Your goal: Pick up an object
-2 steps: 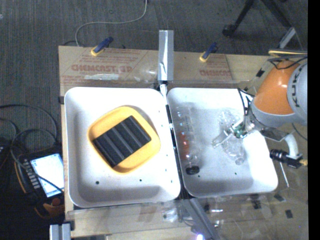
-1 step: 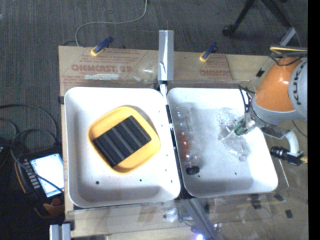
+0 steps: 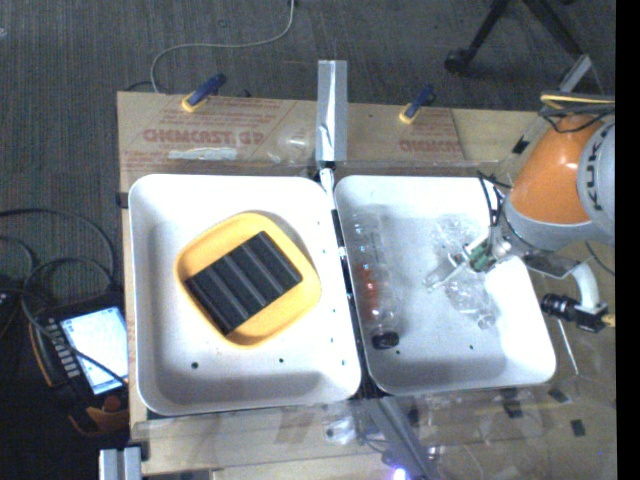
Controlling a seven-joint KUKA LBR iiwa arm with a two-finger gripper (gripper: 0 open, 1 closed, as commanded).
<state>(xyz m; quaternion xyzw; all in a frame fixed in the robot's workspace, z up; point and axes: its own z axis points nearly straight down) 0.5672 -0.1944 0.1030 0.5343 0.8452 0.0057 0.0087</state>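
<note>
The yellow tray (image 3: 249,278) with its black ribbed insert fills the left bin's (image 3: 150,368) middle (corners stay open); clear plastic clutter (image 3: 462,268) crowds the right bin (image 3: 520,363).

The grey arm with its orange band (image 3: 560,183) is cut off by the right edge, its two-finger gripper (image 3: 478,258) is too small to read against the clear crumpled plastic items (image 3: 462,268) in the right white bin (image 3: 520,353), whose outlines blur together.
</note>
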